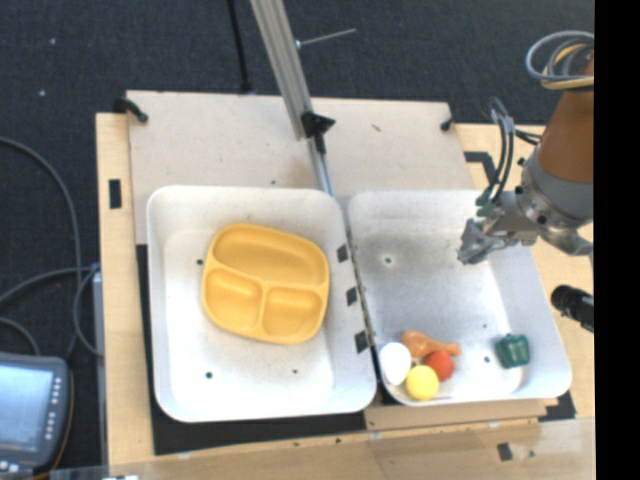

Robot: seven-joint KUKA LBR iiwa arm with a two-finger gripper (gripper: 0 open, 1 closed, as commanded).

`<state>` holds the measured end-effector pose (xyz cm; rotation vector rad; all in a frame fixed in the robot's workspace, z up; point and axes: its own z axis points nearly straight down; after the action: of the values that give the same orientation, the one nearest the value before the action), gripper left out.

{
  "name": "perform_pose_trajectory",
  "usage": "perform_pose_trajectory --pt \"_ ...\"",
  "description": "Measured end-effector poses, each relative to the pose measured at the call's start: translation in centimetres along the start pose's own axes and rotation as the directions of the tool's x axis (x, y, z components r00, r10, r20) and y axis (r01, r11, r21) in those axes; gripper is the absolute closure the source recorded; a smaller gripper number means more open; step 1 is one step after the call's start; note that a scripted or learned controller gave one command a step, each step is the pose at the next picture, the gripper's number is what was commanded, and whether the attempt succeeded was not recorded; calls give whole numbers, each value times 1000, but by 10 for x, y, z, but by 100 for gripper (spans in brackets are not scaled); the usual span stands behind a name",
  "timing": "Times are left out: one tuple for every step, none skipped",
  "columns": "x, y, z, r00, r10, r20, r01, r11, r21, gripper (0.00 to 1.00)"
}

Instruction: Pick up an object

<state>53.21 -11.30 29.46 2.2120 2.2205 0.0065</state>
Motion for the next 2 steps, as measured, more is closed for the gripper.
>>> perform_pose_trajectory --pt "57 -6 2 1000 -4 -3 4 1000 5 100" --pt "109 -6 3 1000 -3 -4 3 1000 7 100"
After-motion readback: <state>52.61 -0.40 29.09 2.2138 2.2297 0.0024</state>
